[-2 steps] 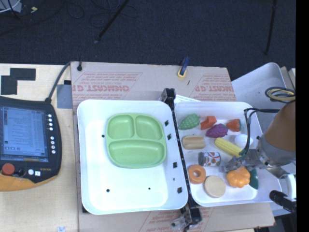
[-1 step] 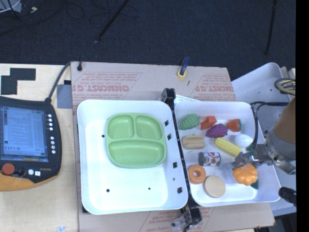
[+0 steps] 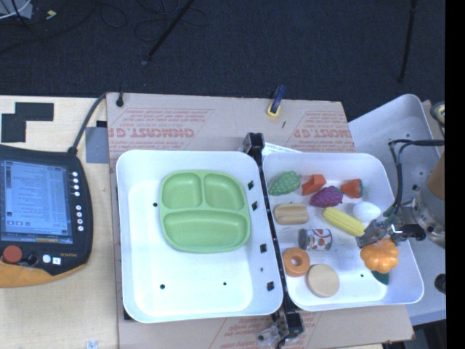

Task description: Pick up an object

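Note:
The right white bin (image 3: 407, 289) holds several toy foods. Among them are a green vegetable (image 3: 284, 183), purple grapes (image 3: 326, 196), a yellow corn cob (image 3: 343, 222), a white egg (image 3: 366, 211), a bun (image 3: 291, 214), a small can (image 3: 315, 239), a doughnut (image 3: 296, 262) and a tan round piece (image 3: 323, 280). An orange pepper (image 3: 379, 257) lies near the bin's right wall. My gripper (image 3: 378, 233) reaches in from the right, low over the bin. It sits just above the pepper and beside the corn and egg. Its tip is dark and small in the view.
The left white bin (image 3: 138, 282) holds a green divided plate (image 3: 204, 211). A control pendant (image 3: 40, 209) lies on the bench at far left. A blue and yellow clamp (image 3: 275, 102) sits at the back of the cardboard. Cables hang by the arm at right.

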Motion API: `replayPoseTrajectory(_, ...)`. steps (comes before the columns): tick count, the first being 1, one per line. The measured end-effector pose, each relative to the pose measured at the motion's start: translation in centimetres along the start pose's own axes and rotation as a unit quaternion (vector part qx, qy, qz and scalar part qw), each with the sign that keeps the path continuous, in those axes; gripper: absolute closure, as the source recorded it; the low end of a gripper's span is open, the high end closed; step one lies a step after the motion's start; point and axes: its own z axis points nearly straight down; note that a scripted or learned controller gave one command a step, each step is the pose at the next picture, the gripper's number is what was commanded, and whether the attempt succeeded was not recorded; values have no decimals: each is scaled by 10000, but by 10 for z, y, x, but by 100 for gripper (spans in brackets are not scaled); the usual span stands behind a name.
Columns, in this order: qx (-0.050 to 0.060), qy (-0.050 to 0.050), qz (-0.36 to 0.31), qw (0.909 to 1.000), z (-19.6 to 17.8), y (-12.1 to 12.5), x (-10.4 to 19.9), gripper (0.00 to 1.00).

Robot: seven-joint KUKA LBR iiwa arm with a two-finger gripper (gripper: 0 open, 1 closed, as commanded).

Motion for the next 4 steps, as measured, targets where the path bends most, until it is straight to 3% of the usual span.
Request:
replayPoseTrajectory(1, 8, 1, -3, 10000, -24, 0, 0, 100)
replayPoseTrajectory(4, 22, 5, -9, 10000, -13, 45, 135, 100)
